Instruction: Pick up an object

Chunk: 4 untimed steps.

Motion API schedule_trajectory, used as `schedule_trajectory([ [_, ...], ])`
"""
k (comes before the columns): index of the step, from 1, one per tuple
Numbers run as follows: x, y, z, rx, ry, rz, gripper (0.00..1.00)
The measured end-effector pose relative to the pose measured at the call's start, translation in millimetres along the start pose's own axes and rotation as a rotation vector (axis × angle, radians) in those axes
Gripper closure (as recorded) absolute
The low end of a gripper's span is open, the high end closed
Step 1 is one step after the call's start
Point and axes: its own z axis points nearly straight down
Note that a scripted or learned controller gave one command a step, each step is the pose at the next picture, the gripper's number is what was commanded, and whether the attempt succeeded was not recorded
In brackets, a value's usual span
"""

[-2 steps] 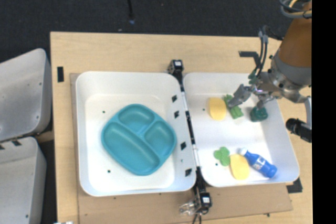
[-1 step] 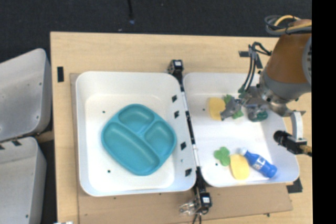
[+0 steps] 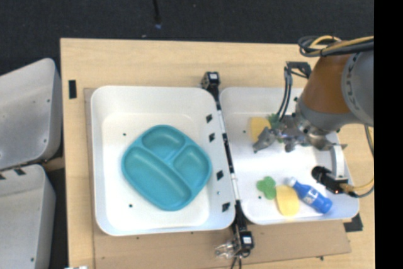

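We take the hinge strip [image 3: 223, 154] between the two bins as our landmark. We find no brand, label or writing legible on any item.

To the left of the strip, the left bin [image 3: 107, 211] holds a teal divided plate [image 3: 166, 165], lying flat near the bin's centre. Its long axis runs from upper left to lower right, with the single large compartment on the side away from the strip.

To the right of the strip, the right bin [image 3: 252, 214] holds four loose items. A yellow object [image 3: 257, 127] lies toward the far side, just right of the strip. A small green piece [image 3: 267, 186] lies nearer the front edge, touching or just beside a yellow block [image 3: 287, 201]. A blue bottle [image 3: 310, 194] with a white cap lies on its side just beyond that block, its long axis slanting from upper left to lower right and its cap pointing back toward the strip.

The gripper [image 3: 269, 137] hangs low over the right bin, beside the first yellow object. We see nothing between its fingers. Whether they are apart or together, we cannot tell at this resolution.
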Motion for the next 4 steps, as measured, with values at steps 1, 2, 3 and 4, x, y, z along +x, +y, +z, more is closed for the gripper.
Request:
schedule_trajectory([
  [1,-1.3,0.0,34.3,-0.003,-0.001,0.0,0.0],
  [2,-1.9,1.2,21.7,-0.008,0.0,0.007,1.0],
  [3,-8.2,1.3,-41.4,-0.01,-0.001,0.005,1.0],
  [4,-5.4,3.2,-105.3,-0.012,-0.001,-0.008,1.0],
])
